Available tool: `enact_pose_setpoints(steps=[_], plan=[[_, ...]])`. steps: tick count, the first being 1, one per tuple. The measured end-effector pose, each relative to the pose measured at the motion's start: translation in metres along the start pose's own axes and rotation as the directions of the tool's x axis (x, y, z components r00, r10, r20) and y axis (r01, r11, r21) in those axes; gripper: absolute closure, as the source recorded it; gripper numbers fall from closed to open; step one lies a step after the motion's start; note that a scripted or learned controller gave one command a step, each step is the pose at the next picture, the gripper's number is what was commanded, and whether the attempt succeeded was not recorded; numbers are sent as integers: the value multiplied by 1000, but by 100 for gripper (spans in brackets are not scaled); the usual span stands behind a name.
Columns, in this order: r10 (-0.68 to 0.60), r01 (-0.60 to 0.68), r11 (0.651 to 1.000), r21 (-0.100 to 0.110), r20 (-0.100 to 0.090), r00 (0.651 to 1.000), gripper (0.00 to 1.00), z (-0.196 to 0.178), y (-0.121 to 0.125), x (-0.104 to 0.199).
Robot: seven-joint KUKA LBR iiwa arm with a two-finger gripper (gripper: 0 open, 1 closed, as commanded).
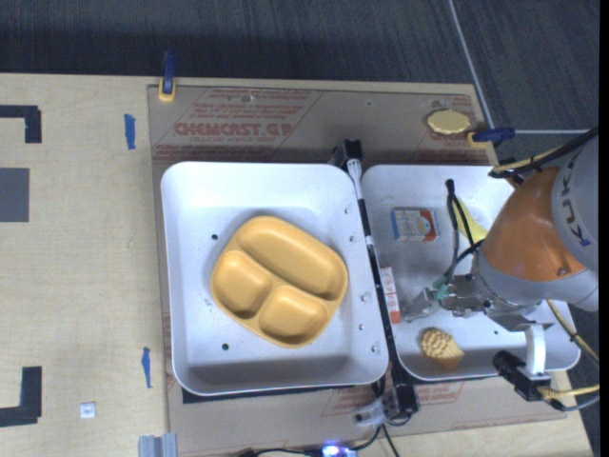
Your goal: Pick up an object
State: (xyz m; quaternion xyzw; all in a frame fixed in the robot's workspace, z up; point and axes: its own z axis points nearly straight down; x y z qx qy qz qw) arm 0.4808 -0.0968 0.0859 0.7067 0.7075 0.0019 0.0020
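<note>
Counter (76, 255) carries two white bins. Left bin (190, 198): yellow divided tray (278, 279). Right bin (419, 184): small carton (413, 224) far, tan cookie-like object (441, 347) near. Gripper (419, 305) low beside it, fingers apparently grasping nothing, spread unclear. Pick not yet done.

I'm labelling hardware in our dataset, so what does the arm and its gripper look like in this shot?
The arm is a rounded grey body with a broad orange band above the wrist and part of dark lettering on its grey shell. Black cables loop along its side toward the wrist. The gripper is a small metallic grey unit with a few greenish parts near its base.
</note>
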Motion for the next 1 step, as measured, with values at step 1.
enact_pose_setpoints(steps=[1], plan=[[2,-2,1000,-1,2,1000,0,0,0,2]])
